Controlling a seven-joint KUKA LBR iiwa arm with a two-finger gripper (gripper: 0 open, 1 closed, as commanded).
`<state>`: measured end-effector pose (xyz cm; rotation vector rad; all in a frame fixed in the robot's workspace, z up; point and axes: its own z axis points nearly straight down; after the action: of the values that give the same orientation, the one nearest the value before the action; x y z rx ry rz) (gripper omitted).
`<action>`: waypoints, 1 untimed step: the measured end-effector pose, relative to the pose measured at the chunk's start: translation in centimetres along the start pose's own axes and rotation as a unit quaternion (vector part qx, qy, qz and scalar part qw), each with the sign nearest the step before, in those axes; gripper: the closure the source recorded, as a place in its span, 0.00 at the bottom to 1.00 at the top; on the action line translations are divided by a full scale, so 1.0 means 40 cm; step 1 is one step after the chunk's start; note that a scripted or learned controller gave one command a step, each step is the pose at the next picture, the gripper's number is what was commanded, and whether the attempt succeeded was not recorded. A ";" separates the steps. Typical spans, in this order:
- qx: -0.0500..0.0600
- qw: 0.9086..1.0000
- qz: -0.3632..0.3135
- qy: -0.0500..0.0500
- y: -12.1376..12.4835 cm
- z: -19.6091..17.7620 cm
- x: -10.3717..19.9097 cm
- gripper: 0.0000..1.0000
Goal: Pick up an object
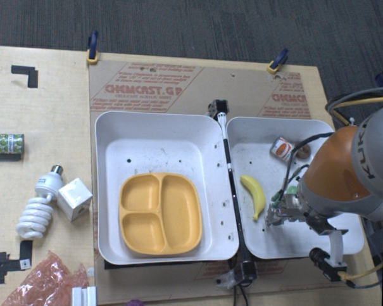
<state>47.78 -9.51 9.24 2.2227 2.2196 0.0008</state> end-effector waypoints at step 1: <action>-0.001 1.000 0.000 0.000 0.001 0.000 0.004 0.00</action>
<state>47.81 -9.36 9.24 2.2223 2.2186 0.0017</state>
